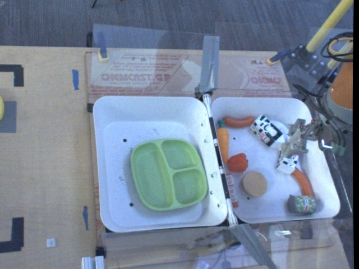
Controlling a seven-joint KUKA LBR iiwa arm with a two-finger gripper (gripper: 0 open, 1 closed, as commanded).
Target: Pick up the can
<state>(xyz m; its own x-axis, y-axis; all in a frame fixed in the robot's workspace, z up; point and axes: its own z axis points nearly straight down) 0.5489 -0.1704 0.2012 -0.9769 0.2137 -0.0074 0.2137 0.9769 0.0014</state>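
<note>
Two white bins side by side on the bench. The left bin (106, 150) has just a green divided tray (168, 174) sitting in it. The right bin (269, 209) is the busy one: a carrot (223, 144) along the left wall, a sausage (239, 121) up top, a red pepper (238, 162), a round tan disc (254, 184), a black-and-white cow-print toy (266, 130), and the can (302, 204) lying in the bottom right corner. The gripper (293, 148) hangs over the right side, just above a small cow-print piece (287, 164) and an orange sausage-shaped thing (303, 181).
</note>
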